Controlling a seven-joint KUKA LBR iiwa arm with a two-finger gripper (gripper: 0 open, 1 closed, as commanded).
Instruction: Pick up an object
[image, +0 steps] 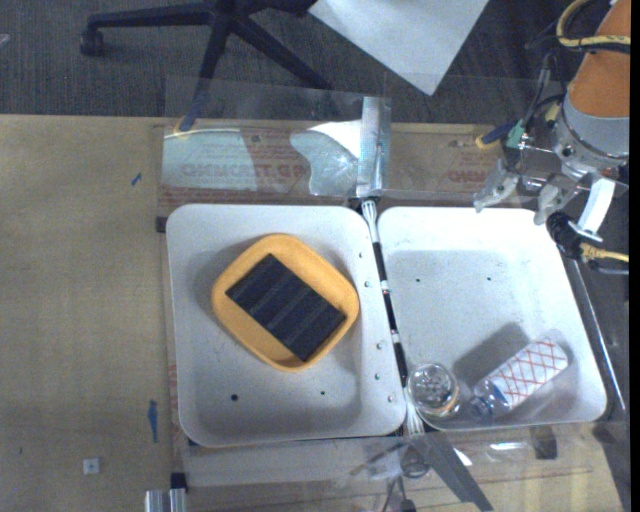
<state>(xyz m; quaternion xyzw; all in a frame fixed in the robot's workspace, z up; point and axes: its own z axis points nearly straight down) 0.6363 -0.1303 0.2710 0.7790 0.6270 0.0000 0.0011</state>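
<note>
A yellow square pad with a black ribbed centre lies tilted in the middle of the left bin. In the right bin, a clear plastic bottle with a red-and-white checked label lies on its side near the front right corner. A small round clear glass stands at the front left corner, close to the bottle's cap end. My gripper hangs over the right bin's back rim, far from all three things. It is open, with nothing between its fingers.
A ridge divides the two bins. Behind the bins lies a clear plastic panel with a metal bracket. An office chair base and a white sheet are on the floor beyond the bench.
</note>
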